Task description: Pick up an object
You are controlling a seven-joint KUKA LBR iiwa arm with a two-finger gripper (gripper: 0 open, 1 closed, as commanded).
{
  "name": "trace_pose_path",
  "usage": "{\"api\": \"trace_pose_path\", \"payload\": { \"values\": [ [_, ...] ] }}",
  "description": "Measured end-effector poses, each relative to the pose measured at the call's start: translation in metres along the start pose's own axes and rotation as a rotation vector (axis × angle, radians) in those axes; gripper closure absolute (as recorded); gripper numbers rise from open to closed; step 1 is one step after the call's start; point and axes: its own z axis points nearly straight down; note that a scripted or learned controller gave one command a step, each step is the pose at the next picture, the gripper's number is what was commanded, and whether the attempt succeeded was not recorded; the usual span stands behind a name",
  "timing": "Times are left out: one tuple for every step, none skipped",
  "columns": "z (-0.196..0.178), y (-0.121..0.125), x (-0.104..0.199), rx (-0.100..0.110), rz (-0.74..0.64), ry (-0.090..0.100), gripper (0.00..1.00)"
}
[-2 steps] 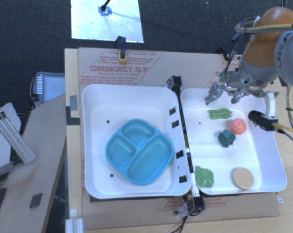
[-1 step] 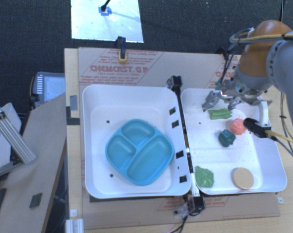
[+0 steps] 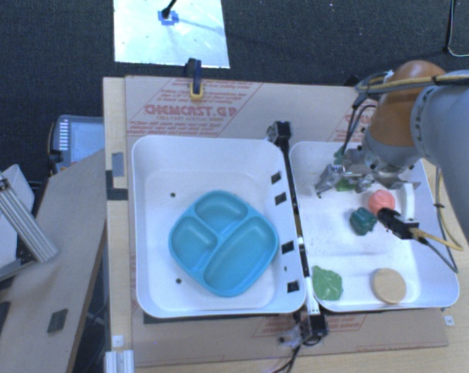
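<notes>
Grey arm [image 3: 444, 123] reaches in over the far right corner of the right bin [image 3: 312, 208], with the pincer [image 3: 333, 179] low at the bin's far edge. Whether the pincer is released or clenched cannot be told; its tips blur against a small green piece [image 3: 345, 183] beside them. Nothing can be confirmed as held, so the pick is judged not yet done: grasp and lift remain.

Candidates all lie on the right bin's floor. A pink ball [image 3: 381, 201] sits near the right edge, a dark teal lump [image 3: 363, 221] just beside it, a flat green piece [image 3: 326, 284] at the near left corner, and a tan disc [image 3: 389, 285] toward the near right corner. The green piece by the pincer looks small and partly hidden.

Left bin [image 3: 157, 162] holds a blue divided plate [image 3: 224, 242], well apart from the arm.
</notes>
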Motion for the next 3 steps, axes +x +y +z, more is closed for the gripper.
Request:
{"api": "trace_pose_path", "payload": {
  "values": [
    [0.008, 0.001, 0.0, -0.004, 0.0, 0.0, 0.0],
    [-0.004, 0.002, 0.0, -0.008, 0.0, -0.001, 1.0],
    [-0.048, 0.001, 0.0, -0.01, 0.001, -0.001, 1.0]
  ]
}}
